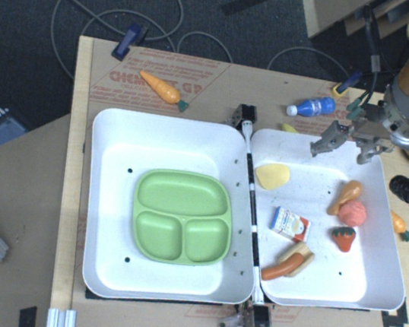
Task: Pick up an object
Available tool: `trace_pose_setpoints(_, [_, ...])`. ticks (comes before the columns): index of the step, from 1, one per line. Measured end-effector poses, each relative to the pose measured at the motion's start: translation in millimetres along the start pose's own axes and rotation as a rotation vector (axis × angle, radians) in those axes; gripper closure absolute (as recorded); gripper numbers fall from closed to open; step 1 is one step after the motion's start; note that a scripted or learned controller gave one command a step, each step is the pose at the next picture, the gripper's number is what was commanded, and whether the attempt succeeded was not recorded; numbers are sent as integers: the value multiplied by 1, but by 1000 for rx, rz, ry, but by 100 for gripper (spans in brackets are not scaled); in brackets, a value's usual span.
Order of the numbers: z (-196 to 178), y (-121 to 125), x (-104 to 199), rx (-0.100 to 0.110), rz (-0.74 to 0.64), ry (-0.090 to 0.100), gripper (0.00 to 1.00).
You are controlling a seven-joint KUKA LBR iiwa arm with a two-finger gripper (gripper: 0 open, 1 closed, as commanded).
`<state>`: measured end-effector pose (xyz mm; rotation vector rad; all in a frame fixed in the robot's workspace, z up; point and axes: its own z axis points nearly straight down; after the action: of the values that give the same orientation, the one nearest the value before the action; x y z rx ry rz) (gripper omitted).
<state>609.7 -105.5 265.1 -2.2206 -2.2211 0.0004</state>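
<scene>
On a cardboard-covered bench [202,81] over dark floor, the left bin [109,182] holds a green tray [180,217], the right bin [370,285] toy foods, under the empty gripper [351,144] with fingers spread.

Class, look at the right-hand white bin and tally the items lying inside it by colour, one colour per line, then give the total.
Yellow: 1, a pale lemon-like piece
Pink: 1, a round ball
Red: 1, a strawberry
Orange or tan: 2, a hot dog and a piece above the ball
White with blue and red: 1, a small carton
Total: 6
</scene>
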Motion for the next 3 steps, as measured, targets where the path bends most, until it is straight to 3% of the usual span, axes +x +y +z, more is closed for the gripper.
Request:
trace_pose_setpoints(1, [49, 5, -76, 3, 1, 0, 0])
trace_pose_setpoints(2, [181, 29, -110, 0, -4, 8, 0])
trace_pose_setpoints(3, [169, 29, -112, -4, -3, 1, 100])
